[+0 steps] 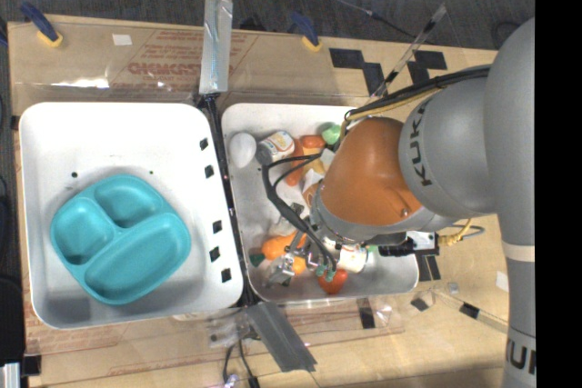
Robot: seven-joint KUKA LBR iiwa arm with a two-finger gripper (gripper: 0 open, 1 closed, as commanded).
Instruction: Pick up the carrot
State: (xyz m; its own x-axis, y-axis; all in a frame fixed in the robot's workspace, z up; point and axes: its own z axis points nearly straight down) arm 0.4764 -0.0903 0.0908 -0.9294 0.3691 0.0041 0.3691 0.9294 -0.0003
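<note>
Carrot (275, 247): as best I can judge, it is the orange piece at about seven o'clock in the right bin (238, 195), near that bin's lower left corner, though other orange and red toys lie close by and its shape is partly covered. The gripper (307, 261) is low in that same bin, just to the three o'clock side of the orange piece, under the arm (436, 168) and its orange band. Cables and the wrist hide the tips, so whether the jaws are open or closed I cannot tell, and nothing shows the carrot between them. By my reading the approach is made but the grasp and lift are left to do. At nine o'clock, the left bin (36, 132) holds a blue divided plate (120, 236), well apart from the work.
</note>
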